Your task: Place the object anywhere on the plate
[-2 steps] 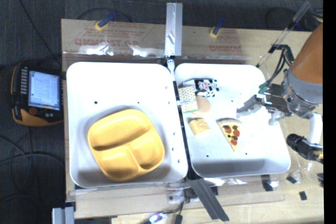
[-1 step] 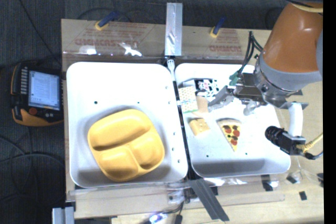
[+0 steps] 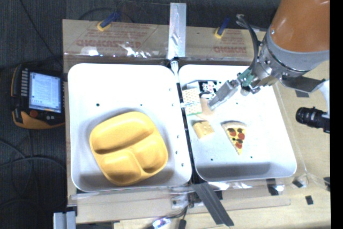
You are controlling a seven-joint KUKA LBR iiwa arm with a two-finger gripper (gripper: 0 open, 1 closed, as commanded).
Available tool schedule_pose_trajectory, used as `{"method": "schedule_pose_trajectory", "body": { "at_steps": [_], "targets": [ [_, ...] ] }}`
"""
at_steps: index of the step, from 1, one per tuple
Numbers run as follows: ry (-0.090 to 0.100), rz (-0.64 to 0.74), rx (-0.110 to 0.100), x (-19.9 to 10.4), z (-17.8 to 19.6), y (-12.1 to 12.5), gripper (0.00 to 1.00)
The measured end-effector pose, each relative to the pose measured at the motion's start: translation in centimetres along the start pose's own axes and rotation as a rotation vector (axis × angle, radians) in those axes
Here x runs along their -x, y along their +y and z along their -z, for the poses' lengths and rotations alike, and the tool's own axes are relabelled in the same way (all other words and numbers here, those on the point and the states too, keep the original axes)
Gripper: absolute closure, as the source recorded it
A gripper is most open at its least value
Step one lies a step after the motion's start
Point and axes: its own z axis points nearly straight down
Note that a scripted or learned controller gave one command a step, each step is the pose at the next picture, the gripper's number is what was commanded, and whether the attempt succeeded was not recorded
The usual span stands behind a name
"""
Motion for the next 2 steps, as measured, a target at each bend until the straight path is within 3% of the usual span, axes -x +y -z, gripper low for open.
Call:
{"method": "schedule_pose_trajectory", "body": {
  "at_steps": [1,2],
  "targets": [
    [0.0,0.149,0.001,-3.88,4.37,3.7,0.0],
    [0.0,0.149,0.001,-3.88,4.36,3.7,0.0]
  ]
}}
